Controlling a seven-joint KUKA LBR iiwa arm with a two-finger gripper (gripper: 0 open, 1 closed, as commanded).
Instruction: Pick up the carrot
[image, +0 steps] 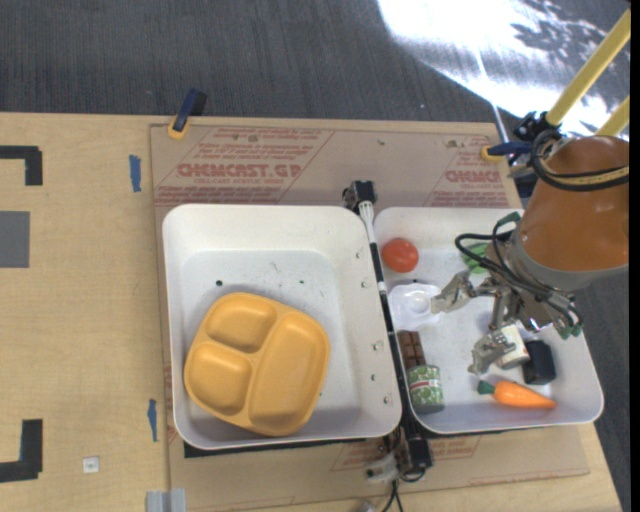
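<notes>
— We see the arm (575, 205) reaching down into the right bin (590, 395), gripper (497, 350) spread open, holding nothing.
— The carrot (520, 394) lies just below it, near the front wall.
— Beside it a green can (426, 386), perhaps a chocolate bar (410, 348); farther back a tomato (400, 254).
— The left bin (190, 240) holds a yellow tray (257, 361).

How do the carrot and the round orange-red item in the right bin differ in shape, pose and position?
The carrot is long and tapered with a green stub at one end; the round orange-red item is ball-like. The carrot lies flat near the right bin's front wall, close below the hand; the round item sits toward the back, near the divider. The carrot is paler orange, the round item redder. Both rest in the same bin.
</notes>
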